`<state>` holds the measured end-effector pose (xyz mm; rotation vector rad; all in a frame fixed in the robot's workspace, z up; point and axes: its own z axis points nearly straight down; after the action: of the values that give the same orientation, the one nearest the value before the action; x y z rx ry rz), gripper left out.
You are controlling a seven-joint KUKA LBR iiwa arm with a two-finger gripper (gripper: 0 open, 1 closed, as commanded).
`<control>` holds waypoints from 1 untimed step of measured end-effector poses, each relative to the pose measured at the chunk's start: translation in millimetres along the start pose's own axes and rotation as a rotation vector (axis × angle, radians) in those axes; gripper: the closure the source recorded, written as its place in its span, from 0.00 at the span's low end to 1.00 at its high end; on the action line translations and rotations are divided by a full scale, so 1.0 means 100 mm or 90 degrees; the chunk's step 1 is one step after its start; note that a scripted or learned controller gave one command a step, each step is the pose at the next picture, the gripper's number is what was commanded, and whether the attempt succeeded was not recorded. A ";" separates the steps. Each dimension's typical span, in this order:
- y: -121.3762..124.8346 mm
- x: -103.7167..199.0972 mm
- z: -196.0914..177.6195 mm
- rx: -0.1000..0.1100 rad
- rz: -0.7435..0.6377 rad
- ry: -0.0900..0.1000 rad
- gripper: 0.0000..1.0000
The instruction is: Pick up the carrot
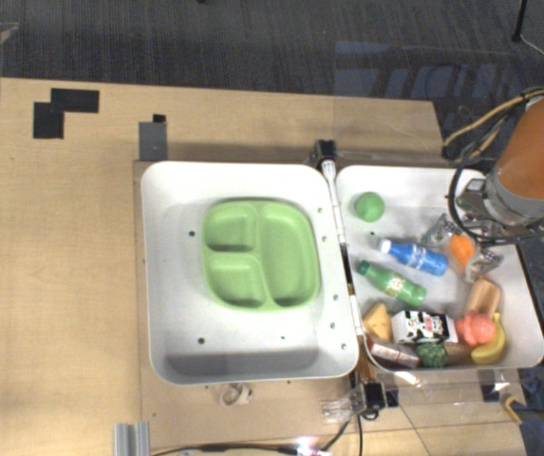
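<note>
The carrot (461, 249) is a short orange piece lying in the right bin (414, 180), near its right side. My gripper (462, 241) hangs straight above it, under the orange-banded wrist. Its two grey fingers (438, 229) stand apart on either side of the carrot, one to its left and one to its lower right. The gap between them is wider than the carrot, so the gripper is open around it. The carrot's upper end is hidden by the wrist.
The right bin also holds a green ball (369, 206), a blue bottle (414, 256), a green bottle (392, 281), a tan block (483, 297), a banana (490, 348) and other toy food at the front. A green divided plate (257, 253) lies in the left bin (172, 331).
</note>
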<state>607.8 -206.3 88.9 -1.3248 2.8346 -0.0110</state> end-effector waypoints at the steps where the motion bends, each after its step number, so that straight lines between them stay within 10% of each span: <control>1: -0.03 -0.04 -0.15 0.007 0.002 -0.006 1.00</control>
<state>612.4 -204.9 103.7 -1.3154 2.8241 -0.0194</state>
